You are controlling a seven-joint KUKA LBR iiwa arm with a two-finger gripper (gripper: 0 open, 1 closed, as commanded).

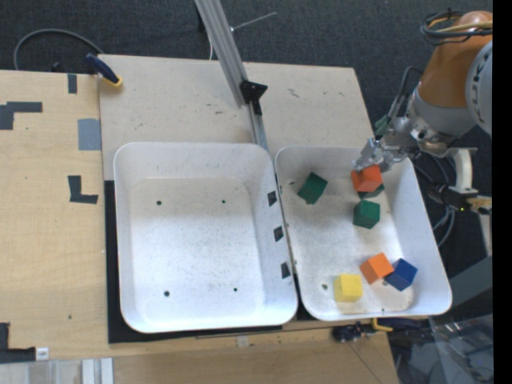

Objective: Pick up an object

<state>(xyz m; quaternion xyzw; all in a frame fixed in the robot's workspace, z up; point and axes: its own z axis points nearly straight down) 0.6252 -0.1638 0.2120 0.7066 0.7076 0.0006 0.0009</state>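
Gripper sits right on top of the orange-red cube in the right bin, can't tell if it's actually pinching it. Pickup looks unfinished. Green cube just below, other blocks further off.

You have the gripper over the far right part of the right bin, with one cube directly at its tip. A second cube lies just nearer you than the gripper; a third sits to its left. Three more cubes cluster in the near corner, well apart from the gripper. The left bin lies far to its left
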